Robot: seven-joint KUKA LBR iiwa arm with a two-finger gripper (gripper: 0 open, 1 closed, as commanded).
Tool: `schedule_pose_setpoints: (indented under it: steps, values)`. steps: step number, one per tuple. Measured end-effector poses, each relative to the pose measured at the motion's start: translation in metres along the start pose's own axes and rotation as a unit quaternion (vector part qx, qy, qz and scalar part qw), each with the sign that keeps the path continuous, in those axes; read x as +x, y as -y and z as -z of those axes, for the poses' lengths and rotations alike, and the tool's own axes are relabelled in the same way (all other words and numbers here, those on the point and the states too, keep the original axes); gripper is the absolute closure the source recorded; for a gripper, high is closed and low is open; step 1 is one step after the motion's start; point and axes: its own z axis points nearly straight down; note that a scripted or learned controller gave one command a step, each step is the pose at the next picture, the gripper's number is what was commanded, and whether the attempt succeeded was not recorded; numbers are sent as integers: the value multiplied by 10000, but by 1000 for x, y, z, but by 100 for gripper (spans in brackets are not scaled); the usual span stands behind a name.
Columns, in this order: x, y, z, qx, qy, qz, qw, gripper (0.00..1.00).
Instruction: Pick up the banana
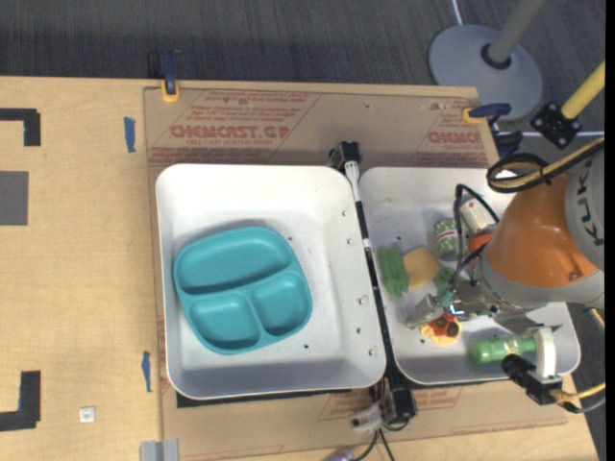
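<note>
I have the gripper (450,303) down in the right bin (408,192), reaching for the banana (419,267), which lies just up-left of it; grip state I cannot tell. Next: confirm hold before lifting

A teal plate (242,286) lies in a white bin (192,195); the arm's (577,229) band is orange; the surface (67,286) is tan.
</note>
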Motion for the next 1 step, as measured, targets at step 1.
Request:
schedule_pose_setpoints:
  steps: [1]
  values:
    - [-1,-1,10,-21,14,-6,10000,100]
